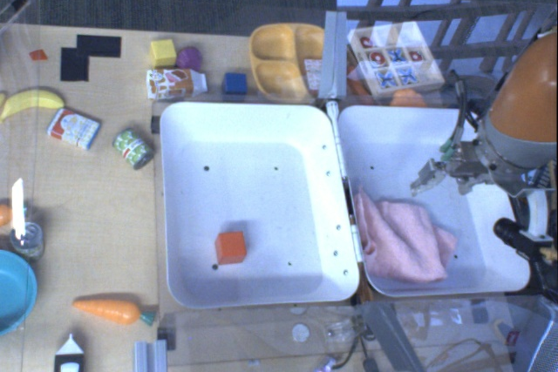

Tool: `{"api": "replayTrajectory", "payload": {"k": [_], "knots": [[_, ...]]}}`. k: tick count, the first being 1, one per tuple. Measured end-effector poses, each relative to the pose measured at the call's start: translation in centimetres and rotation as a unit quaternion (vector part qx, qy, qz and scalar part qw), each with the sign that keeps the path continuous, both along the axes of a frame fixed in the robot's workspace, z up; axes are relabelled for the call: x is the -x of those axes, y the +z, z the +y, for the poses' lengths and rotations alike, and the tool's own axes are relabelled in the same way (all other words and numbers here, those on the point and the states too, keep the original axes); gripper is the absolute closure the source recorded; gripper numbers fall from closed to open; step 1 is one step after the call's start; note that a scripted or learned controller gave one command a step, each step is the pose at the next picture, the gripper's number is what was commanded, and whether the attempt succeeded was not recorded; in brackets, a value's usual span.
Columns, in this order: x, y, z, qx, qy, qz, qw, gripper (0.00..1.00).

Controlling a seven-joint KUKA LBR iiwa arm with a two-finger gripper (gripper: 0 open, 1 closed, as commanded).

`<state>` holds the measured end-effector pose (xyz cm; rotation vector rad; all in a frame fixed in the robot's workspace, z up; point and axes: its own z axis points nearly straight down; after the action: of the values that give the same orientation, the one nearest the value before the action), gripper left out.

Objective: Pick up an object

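Just below the open, empty end effector, pink cloth in right bin.

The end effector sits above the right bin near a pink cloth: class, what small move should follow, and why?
Probably lower the end effector slightly toward the pink cloth. It hovers over the right bin just above the cloth's upper edge, the nearest object there.

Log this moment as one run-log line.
pincer above right bin | over pink cloth | orange cube in left bin | nothing held
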<state>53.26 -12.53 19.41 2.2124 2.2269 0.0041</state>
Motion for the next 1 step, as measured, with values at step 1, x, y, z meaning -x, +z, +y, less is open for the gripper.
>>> {"api": "replayTrajectory", "payload": {"k": [1], "knots": [[3.8,-9.77,-6.41,0.0021,0.047,-0.005,0.9989,0.0]]}}
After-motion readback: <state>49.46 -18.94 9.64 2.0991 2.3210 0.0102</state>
